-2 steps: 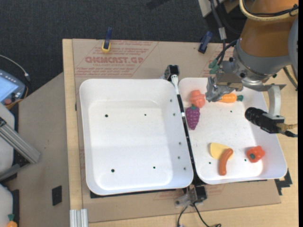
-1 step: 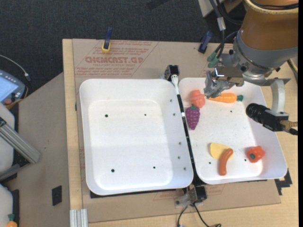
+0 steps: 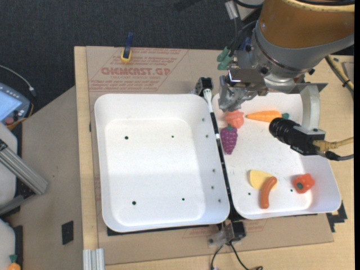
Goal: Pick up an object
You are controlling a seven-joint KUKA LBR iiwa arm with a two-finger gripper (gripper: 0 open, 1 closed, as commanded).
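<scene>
Both white bins [image 3: 152, 103] look like smooth, faintly glossy plastic; beneath them lies matt brown cardboard [image 3: 146, 66]; the toy sausage [image 3: 267, 191] shines like plastic.

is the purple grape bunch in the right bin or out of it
In. The purple grape bunch lies on the floor of the right bin, close to its left wall, just below a pink-orange toy that is under the tool.

My orange band [image 3: 306, 10] above grey wrist, two white bins [image 3: 152, 156], purple grapes [image 3: 229, 139], orange carrot [image 3: 263, 116] with green tip, yellow wedge [image 3: 257, 178], orange-red sausage [image 3: 267, 191], red tomato [image 3: 303, 183], brown cardboard [image 3: 143, 66] printed red
</scene>
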